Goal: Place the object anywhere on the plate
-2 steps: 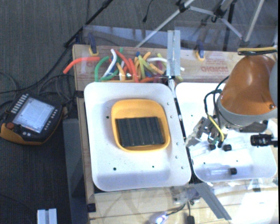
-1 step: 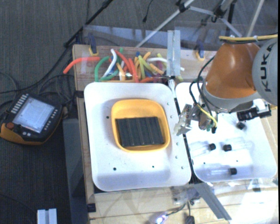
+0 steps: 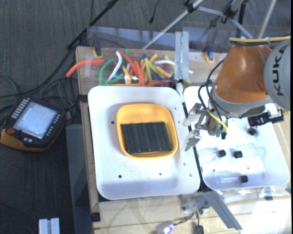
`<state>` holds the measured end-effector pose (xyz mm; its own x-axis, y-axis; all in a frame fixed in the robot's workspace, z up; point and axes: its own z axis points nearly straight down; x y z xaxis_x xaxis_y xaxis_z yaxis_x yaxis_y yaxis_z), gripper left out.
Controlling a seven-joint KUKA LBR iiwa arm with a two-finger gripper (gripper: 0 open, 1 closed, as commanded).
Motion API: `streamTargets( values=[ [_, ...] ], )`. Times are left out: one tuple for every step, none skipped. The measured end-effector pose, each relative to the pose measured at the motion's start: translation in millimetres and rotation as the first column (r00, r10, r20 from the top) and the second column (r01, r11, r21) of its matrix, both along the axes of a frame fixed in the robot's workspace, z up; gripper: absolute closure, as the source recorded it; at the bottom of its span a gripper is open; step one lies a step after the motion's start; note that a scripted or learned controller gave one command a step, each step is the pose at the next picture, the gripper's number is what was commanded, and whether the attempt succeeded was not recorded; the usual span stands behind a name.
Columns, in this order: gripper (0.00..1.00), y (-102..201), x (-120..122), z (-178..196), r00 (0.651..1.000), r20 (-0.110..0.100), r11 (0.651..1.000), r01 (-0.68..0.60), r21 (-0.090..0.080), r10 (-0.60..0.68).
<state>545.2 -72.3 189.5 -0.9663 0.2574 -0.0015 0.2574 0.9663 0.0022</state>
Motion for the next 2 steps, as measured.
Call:
streamTargets(
  values=[
    [0.00, -45.4, 25.8, 14.4, 0.973, 0.002, 0.973, -0.230, -0.002, 0.230],
    [0.00, -80.9, 67.2, 32.6, 0.975, 0.004, 0.975, -0.222, -0.001, 0.222]
  ],
)
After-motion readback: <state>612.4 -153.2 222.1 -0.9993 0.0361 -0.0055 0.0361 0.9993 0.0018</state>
